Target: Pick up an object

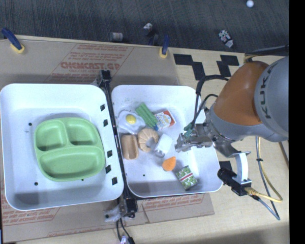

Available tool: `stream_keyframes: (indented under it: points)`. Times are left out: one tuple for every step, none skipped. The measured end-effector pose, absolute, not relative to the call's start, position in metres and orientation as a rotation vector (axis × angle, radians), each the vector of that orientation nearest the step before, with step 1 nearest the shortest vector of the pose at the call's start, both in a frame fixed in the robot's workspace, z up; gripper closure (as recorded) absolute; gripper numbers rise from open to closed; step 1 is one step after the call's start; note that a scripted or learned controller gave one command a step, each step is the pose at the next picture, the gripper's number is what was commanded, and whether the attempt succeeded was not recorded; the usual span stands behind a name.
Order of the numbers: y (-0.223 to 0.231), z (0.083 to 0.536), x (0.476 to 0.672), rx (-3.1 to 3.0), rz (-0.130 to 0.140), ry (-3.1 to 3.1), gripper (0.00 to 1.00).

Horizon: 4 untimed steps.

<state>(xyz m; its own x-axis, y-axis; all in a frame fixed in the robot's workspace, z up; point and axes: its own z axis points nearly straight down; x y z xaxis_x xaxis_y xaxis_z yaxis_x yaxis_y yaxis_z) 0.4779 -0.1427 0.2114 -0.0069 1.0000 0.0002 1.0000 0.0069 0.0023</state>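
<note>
Overhead, gripper (pixel 185 140) low in the right bin (pixel 142 184), beside an orange piece (pixel 169 163), finger state impossible to tell, green tray (pixel 68 149) in the left bin (pixel 10 136).

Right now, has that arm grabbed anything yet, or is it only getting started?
Nothing looks picked. The gripper hangs over the right bin, and I see nothing between its fingers. The carrot, the bun and the other toys lie on the bin floor. The whole pick is left.
</note>
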Motion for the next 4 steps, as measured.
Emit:
stream_keyframes:
  points:
    - [-0.176,0.206,0.477,2.216,0.0,2.225,1.0]
    - [-0.179,0.213,0.477,2.217,0.001,2.225,1.0]
    - [-0.179,0.263,0.574,2.214,0.001,2.227,1.0]
    - [-0.211,0.222,0.64,2.215,-0.002,2.229,1.0]
